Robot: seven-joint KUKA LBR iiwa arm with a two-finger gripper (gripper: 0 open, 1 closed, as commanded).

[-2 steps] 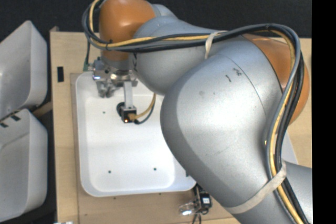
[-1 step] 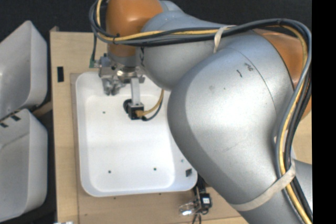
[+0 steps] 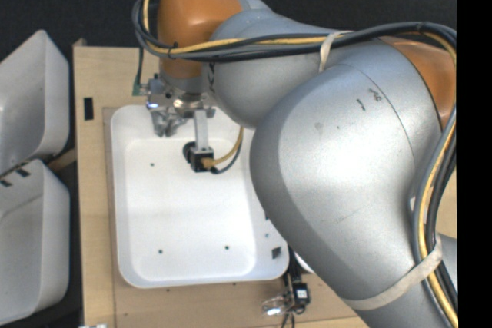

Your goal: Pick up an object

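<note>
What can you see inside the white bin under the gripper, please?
The bin shows a plain white floor with a few small dark dots, and the gripper hangs over its far end. The arm covers its right side, hiding whatever lies there.

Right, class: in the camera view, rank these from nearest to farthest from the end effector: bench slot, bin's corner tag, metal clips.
From the end effector:
1. The black slot, on the bench, view's left.
2. The black tag, by the bin's lower-right corner.
3. The metal clips, at the bench's bottom edge.
</note>
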